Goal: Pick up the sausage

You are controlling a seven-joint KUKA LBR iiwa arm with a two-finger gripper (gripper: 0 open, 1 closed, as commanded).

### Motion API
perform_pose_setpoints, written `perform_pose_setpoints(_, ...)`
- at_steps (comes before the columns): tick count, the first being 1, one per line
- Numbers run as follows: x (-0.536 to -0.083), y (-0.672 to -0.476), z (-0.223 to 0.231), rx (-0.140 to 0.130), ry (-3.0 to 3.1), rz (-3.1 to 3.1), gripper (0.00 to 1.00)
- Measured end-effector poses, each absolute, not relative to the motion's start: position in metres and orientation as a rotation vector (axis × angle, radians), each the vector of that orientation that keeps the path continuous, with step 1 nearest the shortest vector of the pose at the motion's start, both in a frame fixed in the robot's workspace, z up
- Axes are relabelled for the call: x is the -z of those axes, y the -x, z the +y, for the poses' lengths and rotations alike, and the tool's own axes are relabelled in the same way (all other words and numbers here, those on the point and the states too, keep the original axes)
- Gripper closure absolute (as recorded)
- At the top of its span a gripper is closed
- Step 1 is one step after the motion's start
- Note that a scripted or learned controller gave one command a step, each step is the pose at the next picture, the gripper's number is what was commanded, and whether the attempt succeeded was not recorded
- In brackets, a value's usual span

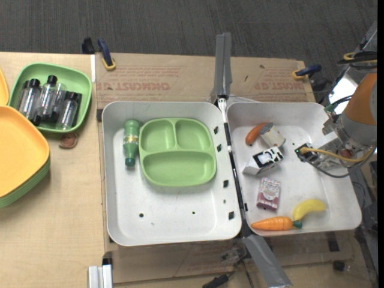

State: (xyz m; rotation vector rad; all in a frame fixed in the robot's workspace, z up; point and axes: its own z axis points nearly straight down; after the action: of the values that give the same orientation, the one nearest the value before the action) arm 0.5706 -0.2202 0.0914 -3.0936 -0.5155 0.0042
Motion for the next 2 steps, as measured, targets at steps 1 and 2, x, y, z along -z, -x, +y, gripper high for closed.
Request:
perform_pose_setpoints(1,-0.091,-0.637,-0.210,-0.004,3.125,-0.320,1.00)
perform_pose_setpoints(2,-0.098,-0.553,-0.222,-0.007,3.088,-0.554,1.00)
